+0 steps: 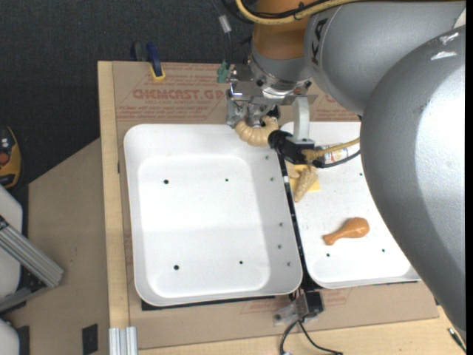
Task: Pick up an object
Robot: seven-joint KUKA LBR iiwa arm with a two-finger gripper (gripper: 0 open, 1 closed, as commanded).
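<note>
From my remote station: a brown board (177, 87) printed with red lettering lies on the bench over dark carpet (66, 21); a blue clamp (154, 58) grips the board's far edge, aluminium framing (26, 254) at left.

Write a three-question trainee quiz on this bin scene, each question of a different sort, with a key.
1. True or false: the chicken drumstick lies in the left bin.
2. Which thing is nearest the gripper?
A. the drumstick
B. the beige croissant-shaped piece
C. the blue clamp
3. Fill in: the yellow wedge lies in the right bin, close to the ____ between the two bins.

Key
1. False; it lies in the right bin.
2. B; it sits right under the gripper at the left bin's far edge.
3. divider
</note>
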